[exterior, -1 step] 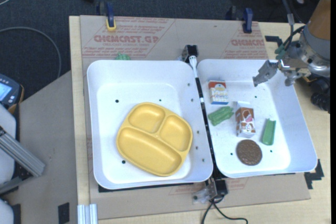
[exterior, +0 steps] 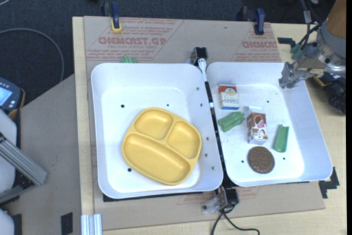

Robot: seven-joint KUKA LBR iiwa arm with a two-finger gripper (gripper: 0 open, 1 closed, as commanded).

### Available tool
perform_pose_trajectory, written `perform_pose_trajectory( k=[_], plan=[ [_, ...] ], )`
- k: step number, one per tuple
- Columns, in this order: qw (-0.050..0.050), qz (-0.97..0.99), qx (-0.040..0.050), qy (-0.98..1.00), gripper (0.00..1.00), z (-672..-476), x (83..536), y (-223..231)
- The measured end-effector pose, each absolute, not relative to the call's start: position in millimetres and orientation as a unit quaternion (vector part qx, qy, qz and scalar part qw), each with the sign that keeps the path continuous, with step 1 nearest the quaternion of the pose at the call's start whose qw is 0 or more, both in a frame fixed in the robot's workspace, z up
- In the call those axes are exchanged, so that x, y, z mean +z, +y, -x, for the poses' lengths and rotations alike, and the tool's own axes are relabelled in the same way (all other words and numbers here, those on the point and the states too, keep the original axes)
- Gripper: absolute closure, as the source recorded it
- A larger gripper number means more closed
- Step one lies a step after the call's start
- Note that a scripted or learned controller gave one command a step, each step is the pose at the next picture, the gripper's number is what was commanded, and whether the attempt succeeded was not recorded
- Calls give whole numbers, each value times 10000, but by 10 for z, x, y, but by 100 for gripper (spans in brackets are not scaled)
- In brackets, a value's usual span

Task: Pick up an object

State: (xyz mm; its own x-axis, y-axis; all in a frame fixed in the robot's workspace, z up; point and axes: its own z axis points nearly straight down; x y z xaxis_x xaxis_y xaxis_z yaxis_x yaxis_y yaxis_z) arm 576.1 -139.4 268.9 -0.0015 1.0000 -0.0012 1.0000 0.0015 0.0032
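brown disc (exterior: 260, 159) r bin | bench board (exterior: 137, 40) "chemcast gp" | pincer (exterior: 287, 78) r bin edge

Red "CHEMCAST GP" lettering is printed on the brown board (exterior: 165, 36).

Both white bins (exterior: 104, 135) look like smooth, slightly glossy plastic. Yellow divided tray (exterior: 161, 145) in left bin: smooth matt plastic. Bench board (exterior: 165, 38) looks like brown paper-faced sheet, matt, with red print. Small cartons (exterior: 228, 97) look like printed card. Brown disc (exterior: 260, 159) near the right bin's front edge: matt, finely textured.
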Motion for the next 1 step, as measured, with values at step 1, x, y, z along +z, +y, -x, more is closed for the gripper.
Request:
perform_pose_trajectory(
  k=[1],
  plan=[
    [-27,-7078,-7,7064,100,-4759,2792,-1179]
  ],
)
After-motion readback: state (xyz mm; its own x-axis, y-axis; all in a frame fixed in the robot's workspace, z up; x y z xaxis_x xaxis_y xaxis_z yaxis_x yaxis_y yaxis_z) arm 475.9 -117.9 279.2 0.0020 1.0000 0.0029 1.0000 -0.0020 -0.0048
